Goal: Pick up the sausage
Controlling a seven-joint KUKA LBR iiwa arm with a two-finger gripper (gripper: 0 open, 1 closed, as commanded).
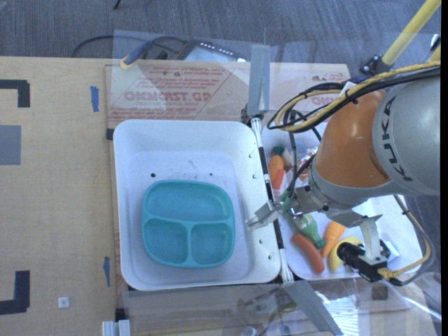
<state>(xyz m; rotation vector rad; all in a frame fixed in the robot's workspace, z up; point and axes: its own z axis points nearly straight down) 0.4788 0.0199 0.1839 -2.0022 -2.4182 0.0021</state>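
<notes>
The sausage (309, 252), a reddish-orange rod, lies slantwise near the front left corner of the right bin (301, 268). My gripper (280, 208) hangs below the orange wrist band, over the right bin's left edge by the divider. It is just up and left of the sausage, and nothing shows as held. The bulky wrist hides much of the right bin's middle.
An orange carrot (278, 171) with a green top lies behind the gripper. A green piece (309, 226), an orange piece (334, 233) and a yellow piece (344, 252) crowd beside the sausage. A teal divided plate (187, 223) sits in the left bin (140, 145). Cables loop over the arm.
</notes>
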